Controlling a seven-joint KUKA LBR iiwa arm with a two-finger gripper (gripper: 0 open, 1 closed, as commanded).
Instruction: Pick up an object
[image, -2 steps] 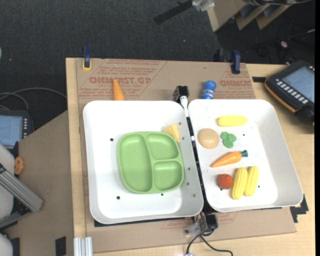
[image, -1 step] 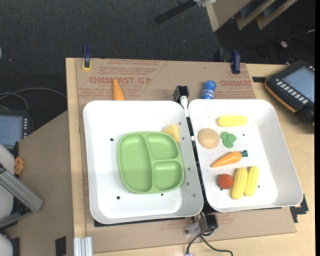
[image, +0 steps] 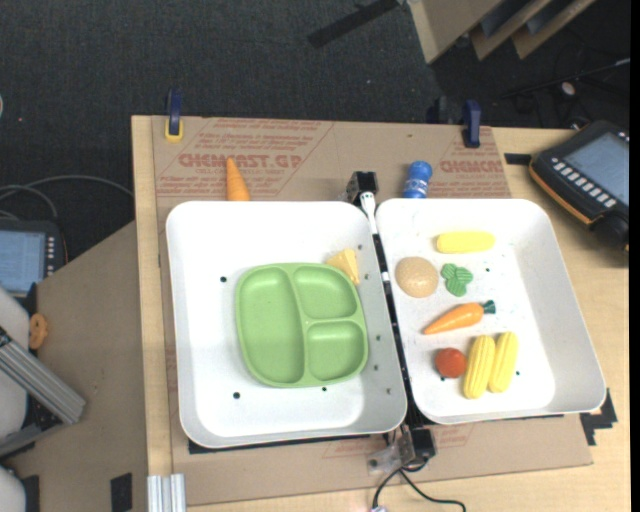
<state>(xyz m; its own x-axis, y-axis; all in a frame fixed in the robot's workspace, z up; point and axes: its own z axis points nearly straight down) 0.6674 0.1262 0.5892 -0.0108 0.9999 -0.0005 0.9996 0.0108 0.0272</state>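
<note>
The right bin (image: 545, 235) holds a yellow oblong piece (image: 465, 242), a tan round bun (image: 416, 277), a small green leafy piece (image: 458, 278), an orange carrot (image: 457, 317), a red tomato (image: 450, 362) and two yellow corn cobs (image: 490, 362). In the left bin (image: 200, 250) lies a green divided plate (image: 300, 323), with a pale yellow wedge (image: 345, 264) at its far right corner.
An orange cone-shaped piece (image: 236, 180) and a blue bottle-like object (image: 417, 180) lie on the cardboard behind the bins. Clamps (image: 175, 115) hold the cardboard's back edge. A black handheld pendant (image: 590, 180) sits at the right. Cables trail at the front.
</note>
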